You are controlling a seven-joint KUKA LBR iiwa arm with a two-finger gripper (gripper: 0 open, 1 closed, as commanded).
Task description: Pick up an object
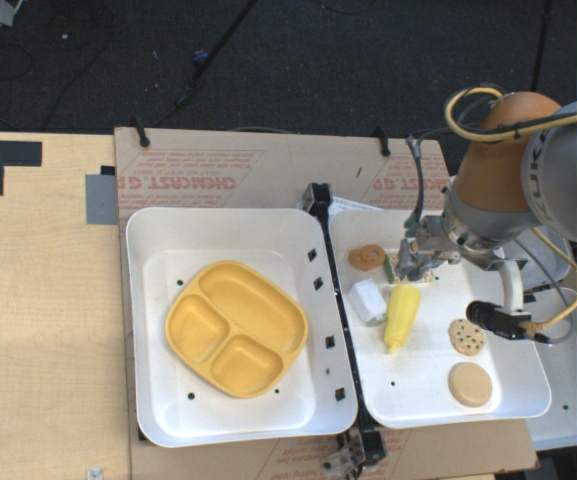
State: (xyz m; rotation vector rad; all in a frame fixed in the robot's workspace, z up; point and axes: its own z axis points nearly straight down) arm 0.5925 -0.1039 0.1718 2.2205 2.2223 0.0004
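The yellow plastic corn cob [401, 316] lies in the right white bin [513, 408], tilted, its upper end just below the claw [415, 264]. The claw hangs over that end at the bin's upper middle; I cannot tell whether it is released or clenched. A white block [367, 300] lies just left of the cob, and a small brown pretzel-shaped piece [367, 258] sits above it. A speckled cookie [466, 337] and a round tan disc [470, 384] lie to the right. The left white bin [158, 398] holds a yellow 3-compartment plate [235, 327]. Both bins sit on cardboard on the desk [38, 318].
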